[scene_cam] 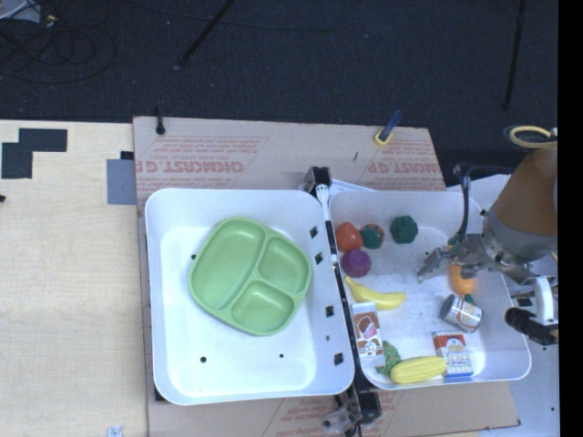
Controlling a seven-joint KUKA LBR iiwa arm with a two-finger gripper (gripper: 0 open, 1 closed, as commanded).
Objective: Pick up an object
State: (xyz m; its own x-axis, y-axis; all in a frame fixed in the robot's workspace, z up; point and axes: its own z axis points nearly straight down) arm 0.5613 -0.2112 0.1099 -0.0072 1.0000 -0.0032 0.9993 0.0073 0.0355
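My gripper (455, 267) hangs low over the right side of the right bin (510, 371), its fingers spread open. A small orange object (462, 282) lies directly under it, partly hidden by the fingers. A silver can (463, 312) lies on its side just in front of that. Farther left in the same bin are a red tomato (347, 236), a small green piece (371, 237), a dark green broccoli (404, 229), a purple fruit (356, 262) and a yellow banana (375, 294).
A corn cob (417, 369), a small red-and-white carton (453, 353) and a flat red box (367, 328) lie along the right bin's front. The left bin (173, 244) holds a green divided plate (250, 276). The bins' shared wall runs between them.
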